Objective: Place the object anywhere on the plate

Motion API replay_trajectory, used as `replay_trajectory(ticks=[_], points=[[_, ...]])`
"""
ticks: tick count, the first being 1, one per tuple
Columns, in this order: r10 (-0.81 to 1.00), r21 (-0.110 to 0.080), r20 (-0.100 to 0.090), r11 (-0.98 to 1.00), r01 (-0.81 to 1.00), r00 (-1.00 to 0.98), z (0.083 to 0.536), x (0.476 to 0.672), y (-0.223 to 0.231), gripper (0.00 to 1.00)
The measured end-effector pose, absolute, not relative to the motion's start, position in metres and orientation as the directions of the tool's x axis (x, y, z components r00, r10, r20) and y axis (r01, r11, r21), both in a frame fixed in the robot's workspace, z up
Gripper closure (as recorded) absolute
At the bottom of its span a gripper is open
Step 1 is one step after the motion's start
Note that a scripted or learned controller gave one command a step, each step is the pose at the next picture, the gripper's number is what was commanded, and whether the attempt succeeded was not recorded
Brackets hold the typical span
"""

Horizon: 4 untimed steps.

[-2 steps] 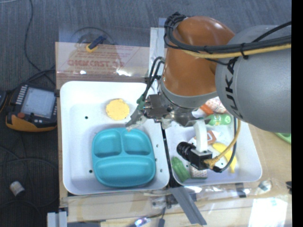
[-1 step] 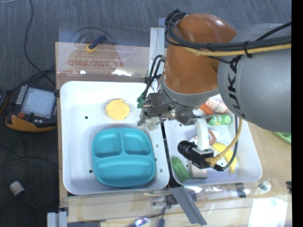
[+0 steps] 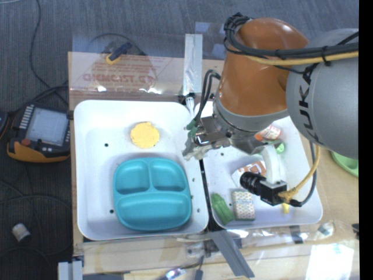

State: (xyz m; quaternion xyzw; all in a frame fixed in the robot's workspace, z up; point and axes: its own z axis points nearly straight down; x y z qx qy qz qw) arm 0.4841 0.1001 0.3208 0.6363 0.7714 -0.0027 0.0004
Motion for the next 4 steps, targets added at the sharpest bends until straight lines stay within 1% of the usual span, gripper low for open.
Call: replay_trajectory(ticks=[1,2,4], points=[[1.000,-0.007,-0.002,-0.015,1.000,0.015,0.2618,0.4822,0.1524,1.00],[1.000,-0.007,-0.002,-0.016,1.000,0.016,0.2618,0.4823,0.1522,0.00],[1.000,-0.007,-0.002,-0.016,1.000,0.016,0.2618,0.4823,0.1522,0.00]])
